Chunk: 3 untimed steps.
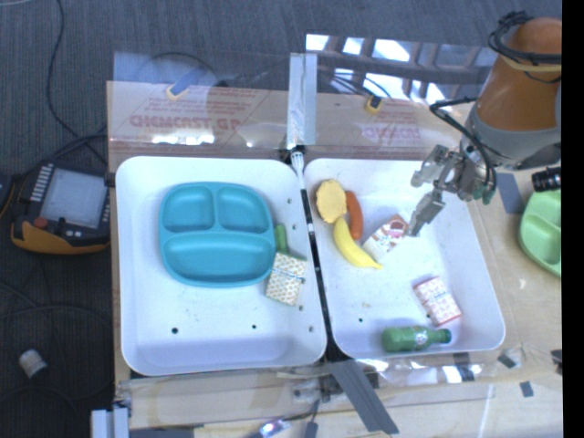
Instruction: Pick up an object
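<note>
Two bins are sitting side by side, and the gripper [436,192] is hanging over the right bin [484,272], its fingers spread apart with nothing between them, likely because it is lining up a grasp. Just beside its lower fingertip a carton [387,236] is lying tilted, touching the banana [352,246]; that crowding could be making a clean pinch harder. Farther from the carton, a box [437,300] and a bottle [415,338] are lying apart

A divided plate [217,233] lies in the left bin [146,336], a banana [352,245] in the right bin [479,281].
</note>
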{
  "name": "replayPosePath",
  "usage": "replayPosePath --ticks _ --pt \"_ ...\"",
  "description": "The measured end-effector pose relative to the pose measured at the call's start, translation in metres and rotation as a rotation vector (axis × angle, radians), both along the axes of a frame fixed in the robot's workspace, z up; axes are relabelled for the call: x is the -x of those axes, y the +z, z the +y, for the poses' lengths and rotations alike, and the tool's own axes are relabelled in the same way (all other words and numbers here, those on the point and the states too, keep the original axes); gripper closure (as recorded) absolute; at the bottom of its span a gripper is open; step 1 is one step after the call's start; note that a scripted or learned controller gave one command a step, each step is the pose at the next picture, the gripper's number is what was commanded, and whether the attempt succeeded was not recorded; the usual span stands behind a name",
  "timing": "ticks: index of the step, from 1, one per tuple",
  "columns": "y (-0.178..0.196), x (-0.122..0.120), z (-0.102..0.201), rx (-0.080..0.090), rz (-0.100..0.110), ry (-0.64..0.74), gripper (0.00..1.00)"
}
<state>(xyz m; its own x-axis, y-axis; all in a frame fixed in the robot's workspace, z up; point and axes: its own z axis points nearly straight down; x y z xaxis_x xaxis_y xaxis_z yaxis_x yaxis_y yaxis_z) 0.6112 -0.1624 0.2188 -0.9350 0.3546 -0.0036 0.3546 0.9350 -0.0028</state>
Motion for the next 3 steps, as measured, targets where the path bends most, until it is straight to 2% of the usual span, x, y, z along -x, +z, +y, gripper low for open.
replayPosePath --ticks 1,2,3 --pt "-0.083 0.026 0.062 -0.003 0.002 0.174 0.00" --pt "-0.129 0.056 0.067 -0.005 -0.010 0.145 0.00" --pt "-0.118 0.055 0.068 -0.007 -0.012 0.144 1.00"
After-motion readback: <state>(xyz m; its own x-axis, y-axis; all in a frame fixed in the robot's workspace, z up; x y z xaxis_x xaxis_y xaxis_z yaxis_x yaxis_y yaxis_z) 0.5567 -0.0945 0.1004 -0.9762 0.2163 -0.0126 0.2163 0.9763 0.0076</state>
